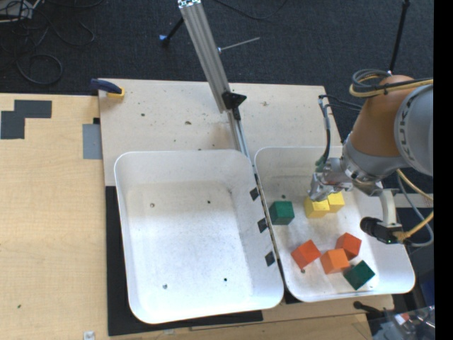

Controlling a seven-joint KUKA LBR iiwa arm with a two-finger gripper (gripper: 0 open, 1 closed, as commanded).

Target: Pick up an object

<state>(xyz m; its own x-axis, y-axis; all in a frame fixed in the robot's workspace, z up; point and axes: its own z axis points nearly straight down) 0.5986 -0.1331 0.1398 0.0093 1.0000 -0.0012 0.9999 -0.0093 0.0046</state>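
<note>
Stock, right bin (297, 158): two yellow cubes (324, 204) touching each other near the bin's middle; one green cube (282, 212) close to the divider (260, 204); three orange cubes (306, 252) grouped toward the near side, two of them touching; one dark green cube (359, 275) just beside that group at the near right corner.
Stock, left bin (141, 168): specks and marks on the floor.
Arm, grey w/ orange band; comes in from your right; wrist bent down over the right bin, so the gripper (324, 190) sits directly above the yellow cubes, prob. the pick target since nothing else lies under it.
Jaws: you can't tell from this slant whether they stand apart or closed; wrist body and cabling mask the tips; no cube visibly between them, so don't log a hold.
Note on layout: yellow pair sits well apart from the bin walls, giving the tool room on approach; but the two cubes abut, so a closing grip may catch both or push one aside, in my judgement.
Task status: approach stage by the look of it; nothing lifted.
Bench (170, 112) extras: slanted alu. post (209, 52) behind the bins; small clamp (106, 87) at far left corner.
</note>
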